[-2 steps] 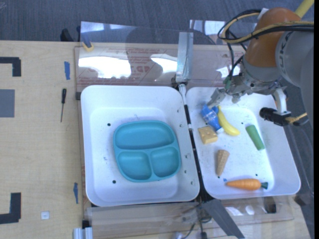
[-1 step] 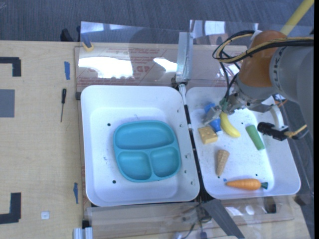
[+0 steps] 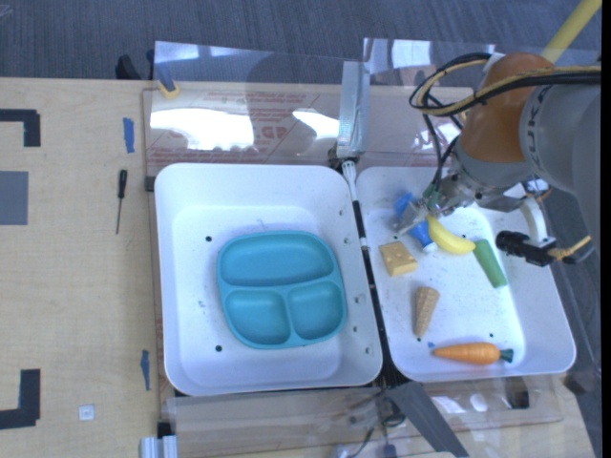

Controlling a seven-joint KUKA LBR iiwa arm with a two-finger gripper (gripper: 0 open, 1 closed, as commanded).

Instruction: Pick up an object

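Observation:
My gripper (image 3: 423, 216) is low in the right bin (image 3: 544, 337), at its far left part, with the grey arm and orange band (image 3: 501, 113) rising behind it. It sits right over a blue piece (image 3: 405, 204) and touches or nearly touches the end of a yellow banana (image 3: 451, 239). A tan cheese block (image 3: 398, 258) lies just in front of it. Further forward are a cone (image 3: 424, 308) and an orange carrot (image 3: 468, 353). A green stick-shaped object (image 3: 491, 261) lies to the right of the banana.
The left bin (image 3: 181, 208) holds a teal divided plate (image 3: 282, 287). A metal divider post (image 3: 351, 113) stands behind the seam between the bins. Black and yellow cables (image 3: 449, 74) loop above the wrist.

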